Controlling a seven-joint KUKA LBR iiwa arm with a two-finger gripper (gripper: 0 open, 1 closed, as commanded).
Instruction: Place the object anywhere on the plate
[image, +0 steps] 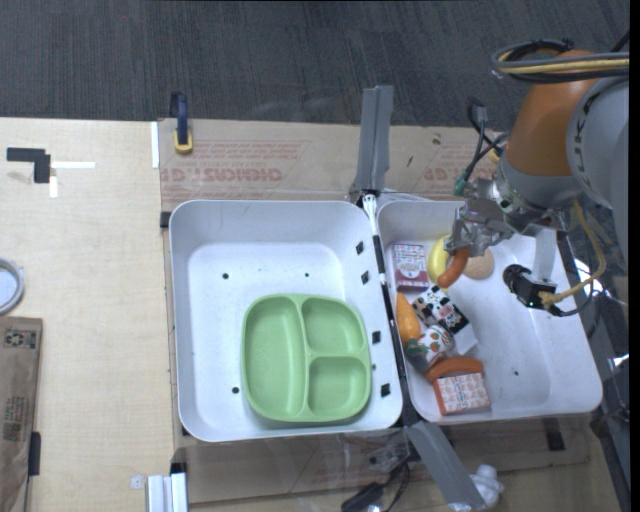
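Observation:
A light green plate (305, 358) with three compartments lies in the left bin (200, 300), with nothing on it. My gripper (468, 240) hangs over the upper left part of the right bin (540, 370). Its tip is right above a small orange-red object (455, 269), which lies against a yellow object (437, 258) and a beige one (481, 266). The gripper body hides where the tip meets the orange-red object, so contact between them is unclear.
Along the right bin's left side lie a pink-and-white box (408, 264), an orange carrot-like piece (407, 316), a black-and-white packet (441, 308), a small can (430, 346) and a red box (461, 390). A metal divider post (375, 140) stands between the bins at the back.

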